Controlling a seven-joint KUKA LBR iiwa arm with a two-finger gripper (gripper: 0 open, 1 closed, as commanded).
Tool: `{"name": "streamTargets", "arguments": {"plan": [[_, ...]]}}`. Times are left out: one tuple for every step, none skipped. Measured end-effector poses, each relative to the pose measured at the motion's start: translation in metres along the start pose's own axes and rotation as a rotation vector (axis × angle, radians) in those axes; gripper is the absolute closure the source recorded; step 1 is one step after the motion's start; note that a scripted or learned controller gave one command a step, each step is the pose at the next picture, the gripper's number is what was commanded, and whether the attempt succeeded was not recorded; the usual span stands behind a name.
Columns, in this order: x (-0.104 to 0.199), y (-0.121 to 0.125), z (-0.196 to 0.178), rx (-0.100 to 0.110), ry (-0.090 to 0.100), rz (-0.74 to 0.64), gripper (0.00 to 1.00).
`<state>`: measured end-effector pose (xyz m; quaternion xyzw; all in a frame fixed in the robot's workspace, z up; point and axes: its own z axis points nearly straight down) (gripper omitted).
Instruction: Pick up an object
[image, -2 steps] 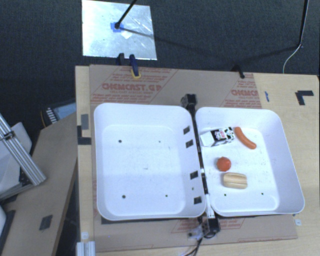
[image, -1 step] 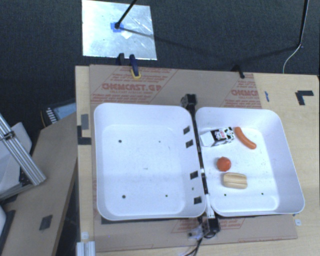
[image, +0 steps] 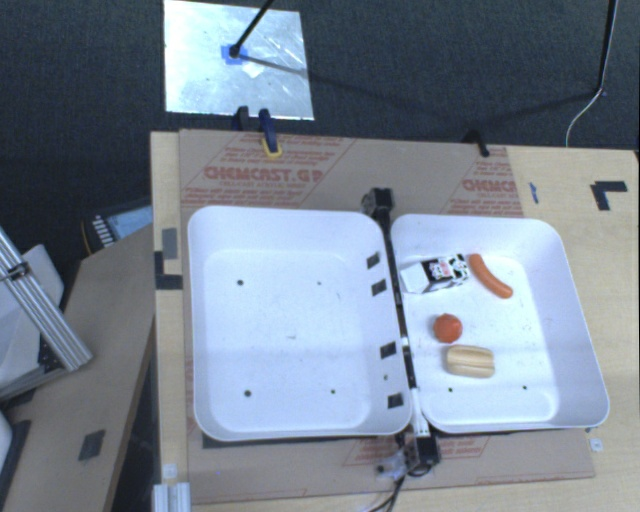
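The right bin (image: 560, 330) holds several small objects. A small white carton with a black and red print (image: 436, 272) lies near its upper left. Just right of it lies an orange sausage (image: 491, 276), slanted. Below them sits a red tomato-like ball (image: 447, 327). A tan bread roll (image: 469, 361) lies below the ball.
The left bin (image: 290, 330) lies beside the right one, joined along a dark clipped seam (image: 395, 320). Both rest on a cardboard sheet (image: 300, 170) on the bench. A shiny metal plate (image: 238, 58) lies at the back. An aluminium rail (image: 35, 310) stands at the far left.
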<state>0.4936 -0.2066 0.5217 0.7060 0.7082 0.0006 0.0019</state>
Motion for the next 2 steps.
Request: {"name": "streamTargets", "arguments": {"plan": [[0.061,0.031,0.129,0.012,0.006,-0.007,0.0],[0.15,0.062,0.222,0.01,0.006,-0.01,0.0]]}}
